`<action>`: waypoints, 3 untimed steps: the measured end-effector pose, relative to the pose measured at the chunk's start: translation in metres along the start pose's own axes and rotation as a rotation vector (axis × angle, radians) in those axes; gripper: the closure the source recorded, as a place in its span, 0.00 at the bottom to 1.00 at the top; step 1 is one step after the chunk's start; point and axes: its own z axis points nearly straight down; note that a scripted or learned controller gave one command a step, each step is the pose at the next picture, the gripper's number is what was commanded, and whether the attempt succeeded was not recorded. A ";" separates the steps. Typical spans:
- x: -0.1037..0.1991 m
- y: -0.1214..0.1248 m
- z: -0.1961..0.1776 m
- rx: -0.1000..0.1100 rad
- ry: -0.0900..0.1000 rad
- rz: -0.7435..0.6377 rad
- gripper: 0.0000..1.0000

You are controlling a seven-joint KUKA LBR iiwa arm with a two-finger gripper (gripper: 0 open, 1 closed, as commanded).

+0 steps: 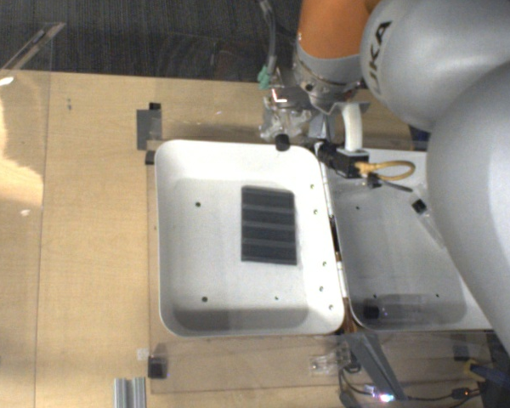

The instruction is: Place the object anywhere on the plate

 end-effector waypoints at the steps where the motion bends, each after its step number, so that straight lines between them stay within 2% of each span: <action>1: 0.056 0.006 0.028 0.006 0.000 0.225 1.00; 2: 0.120 0.013 0.063 0.003 0.002 -0.296 1.00; 3: 0.112 0.014 0.012 -0.001 0.002 -0.705 1.00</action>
